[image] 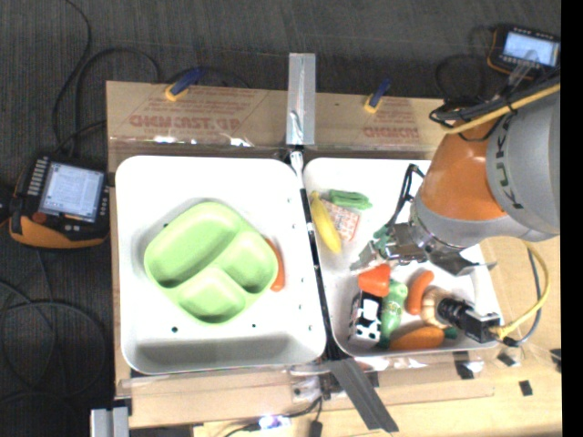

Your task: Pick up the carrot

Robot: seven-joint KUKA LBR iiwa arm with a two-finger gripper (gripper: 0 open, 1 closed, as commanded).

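The right bin [321, 182] holds a heap of toy food, and everything here is placed against it. The carrot [420, 338] lies on its side in the bin's near corner, by the front wall, touching a green bottle-shaped toy [393, 306] and a black-and-white carton [366, 319]. A banana [325, 221] lies along the bin's left wall, with a small packet topped in green [344, 209] just beside it. The arm [492, 176] reaches in over the bin's right side, and its gripper [393, 244] hangs above the middle of the bin, over an orange-red toy [374, 278], apart from the carrot; I cannot tell its state. Left of this bin, the other bin [137, 176] carries a green divided plate [211, 260]
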